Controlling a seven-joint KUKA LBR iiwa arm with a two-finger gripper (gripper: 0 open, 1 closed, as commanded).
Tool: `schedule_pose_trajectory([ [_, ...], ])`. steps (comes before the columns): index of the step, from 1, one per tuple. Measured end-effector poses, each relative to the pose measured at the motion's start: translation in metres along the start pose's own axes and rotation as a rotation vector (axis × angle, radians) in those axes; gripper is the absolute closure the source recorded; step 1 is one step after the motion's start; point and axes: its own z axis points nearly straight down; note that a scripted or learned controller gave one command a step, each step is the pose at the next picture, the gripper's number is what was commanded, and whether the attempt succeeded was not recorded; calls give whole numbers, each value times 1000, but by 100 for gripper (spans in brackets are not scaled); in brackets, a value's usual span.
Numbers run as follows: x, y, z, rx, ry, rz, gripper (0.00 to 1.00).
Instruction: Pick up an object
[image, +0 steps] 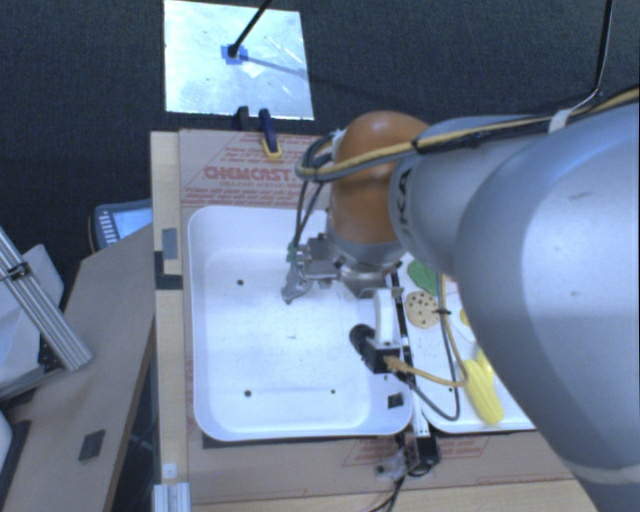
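Camera view looks down on two white bins side by side on a bench (120, 300). The things to pick lie in the right bin (440, 415). A long yellow thing (483, 385) with a smooth skin, shaped like a banana, lies near the front of that bin. Just behind it sits a round tan thing with dark dots (421, 310), flat like a cookie. A smooth green thing (423, 275) pokes out behind the cookie shape, partly hidden by the arm.

The claw (292, 291) hangs over the left bin (215, 400), near its back half, well apart from the yellow thing. It is small, grey metal, and points down at the bare white floor of the bin. Nothing shows between its tips. I cannot tell if it is spread or pinched together.

The left bin is smooth white plastic with round corners and a few tiny dark dots on its floor.

The arm (540, 260) is big, grey and round, coming in from the right. It has a shiny orange band (375, 165) above the wrist, and black and yellow cables run along it.

A brown cardboard sheet (235, 170) with red print lies under the bins. Behind it, a shiny silver square (235, 60) rests on dark cloth.
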Motion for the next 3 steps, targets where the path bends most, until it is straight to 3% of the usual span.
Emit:
schedule_pose_trajectory([
  [1,37,25,-137,-26,6,0,0],
  [2,1,79,-339,-32,3,5,0],
  [3,95,87,-219,-9,2,-2,0],
])
